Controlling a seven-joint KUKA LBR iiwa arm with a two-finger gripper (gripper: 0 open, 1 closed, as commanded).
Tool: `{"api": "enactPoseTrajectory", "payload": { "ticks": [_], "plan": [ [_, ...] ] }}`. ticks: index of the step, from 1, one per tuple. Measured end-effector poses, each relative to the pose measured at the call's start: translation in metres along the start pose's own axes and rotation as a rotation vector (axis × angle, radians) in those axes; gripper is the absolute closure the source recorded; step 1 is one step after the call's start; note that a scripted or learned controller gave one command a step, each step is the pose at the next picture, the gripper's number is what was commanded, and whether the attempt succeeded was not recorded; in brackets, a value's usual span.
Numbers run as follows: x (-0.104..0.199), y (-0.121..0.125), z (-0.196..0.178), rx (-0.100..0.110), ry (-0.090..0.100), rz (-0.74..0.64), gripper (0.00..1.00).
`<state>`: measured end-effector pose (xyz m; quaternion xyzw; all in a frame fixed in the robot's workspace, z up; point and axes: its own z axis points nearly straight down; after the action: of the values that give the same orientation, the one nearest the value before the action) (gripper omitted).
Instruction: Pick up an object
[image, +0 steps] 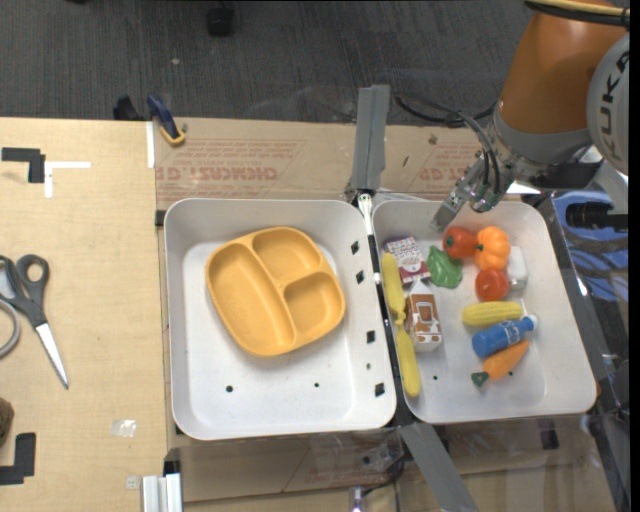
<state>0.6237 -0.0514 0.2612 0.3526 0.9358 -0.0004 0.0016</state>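
From above, the gripper (462, 196) hangs over the back edge of the right bin (560, 400), its fingers (447, 212) slanting down toward the bin's back left corner with nothing between them; how far apart they stand I cannot tell. The toys lie in a cluster just in front of and right of them: a red tomato (459, 241) nearest, an orange pumpkin (492, 246) beside it, a green piece (443, 268) below. The left bin (190, 400) holds a yellow divided plate (275, 290).
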Motion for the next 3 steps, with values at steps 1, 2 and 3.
{"api": "enactPoseTrajectory", "payload": {
  "ticks": [1,2,3],
  "plan": [
    [-0.033,-0.049,0.125,0.000,0.001,-0.157,1.00],
    [0.010,0.000,0.021,0.000,0.001,-0.002,1.00],
    [0.073,-0.022,0.056,0.002,0.004,0.085,1.00]
  ]
}}
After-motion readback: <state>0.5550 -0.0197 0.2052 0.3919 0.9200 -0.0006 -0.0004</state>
